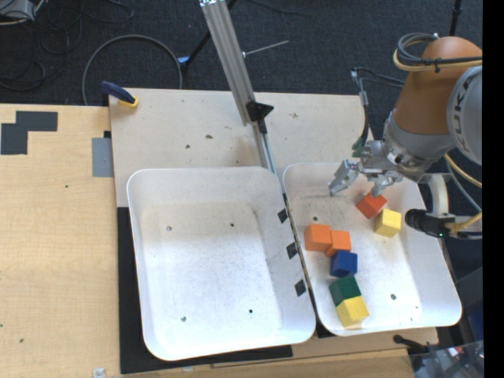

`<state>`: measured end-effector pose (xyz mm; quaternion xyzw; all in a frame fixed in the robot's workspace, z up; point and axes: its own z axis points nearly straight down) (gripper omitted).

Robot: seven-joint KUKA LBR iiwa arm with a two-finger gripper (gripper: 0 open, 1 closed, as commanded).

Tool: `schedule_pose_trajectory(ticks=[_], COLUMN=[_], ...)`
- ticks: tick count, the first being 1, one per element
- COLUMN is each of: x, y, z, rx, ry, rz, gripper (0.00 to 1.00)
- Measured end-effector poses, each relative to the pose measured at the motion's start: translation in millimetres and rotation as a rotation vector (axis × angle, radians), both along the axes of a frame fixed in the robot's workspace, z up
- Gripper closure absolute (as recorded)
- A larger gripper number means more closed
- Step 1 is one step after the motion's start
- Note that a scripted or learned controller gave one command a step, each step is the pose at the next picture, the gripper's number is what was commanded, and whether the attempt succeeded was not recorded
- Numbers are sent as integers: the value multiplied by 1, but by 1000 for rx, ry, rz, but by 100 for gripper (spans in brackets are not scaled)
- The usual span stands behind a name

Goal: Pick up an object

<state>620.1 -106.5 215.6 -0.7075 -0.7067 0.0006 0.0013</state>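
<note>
Seven blocks sit in the right bin (441,290). We see the gripper (364,179) spread open, empty, above the red block (371,205). The yellow block (387,222) touches it; we judge a finger could shove both aside.

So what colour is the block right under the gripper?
Red-orange block, just below the gripper, in the camera view.

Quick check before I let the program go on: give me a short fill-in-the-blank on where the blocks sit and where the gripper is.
1. All the blocks lie in the ____ bin.
2. The block nearest the gripper is ____ in colour.
3. The green block sits between the blue block and a ____ block.
4. The number of yellow blocks is ____.

Missing words: right; red; yellow; two
</note>
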Motion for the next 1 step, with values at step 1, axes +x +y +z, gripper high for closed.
schedule_pose_trajectory(ticks=[1], x=[-9], y=[-39], z=[-42], rx=[-2], ry=[5], rz=[-1], gripper=[0])
